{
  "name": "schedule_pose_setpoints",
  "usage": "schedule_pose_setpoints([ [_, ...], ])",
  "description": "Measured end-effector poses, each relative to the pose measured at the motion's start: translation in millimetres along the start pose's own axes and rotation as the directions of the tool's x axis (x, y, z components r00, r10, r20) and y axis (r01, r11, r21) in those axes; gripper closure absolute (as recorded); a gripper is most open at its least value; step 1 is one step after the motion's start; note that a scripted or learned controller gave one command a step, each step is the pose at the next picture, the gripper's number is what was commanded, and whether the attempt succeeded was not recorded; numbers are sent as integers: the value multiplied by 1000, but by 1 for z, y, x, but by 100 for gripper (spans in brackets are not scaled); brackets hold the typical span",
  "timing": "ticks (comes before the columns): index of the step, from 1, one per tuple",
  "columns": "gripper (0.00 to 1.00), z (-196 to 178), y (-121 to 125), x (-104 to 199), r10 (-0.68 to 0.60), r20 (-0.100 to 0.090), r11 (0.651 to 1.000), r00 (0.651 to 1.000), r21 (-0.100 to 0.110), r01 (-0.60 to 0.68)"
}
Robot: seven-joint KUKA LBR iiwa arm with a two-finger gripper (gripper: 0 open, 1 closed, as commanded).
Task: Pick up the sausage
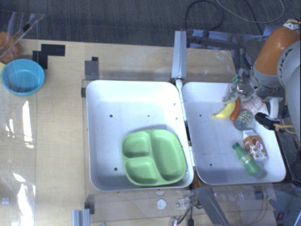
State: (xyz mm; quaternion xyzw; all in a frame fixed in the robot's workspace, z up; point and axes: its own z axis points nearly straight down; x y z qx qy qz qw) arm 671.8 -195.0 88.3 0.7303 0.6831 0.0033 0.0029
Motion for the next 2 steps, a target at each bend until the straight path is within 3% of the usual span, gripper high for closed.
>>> schedule_pose_setpoints([
  [1,0,0,2,9,-8,-11,1000,1000,1,8],
  [2,0,1,-1,3,-241,-4,970,970,6,242],
])
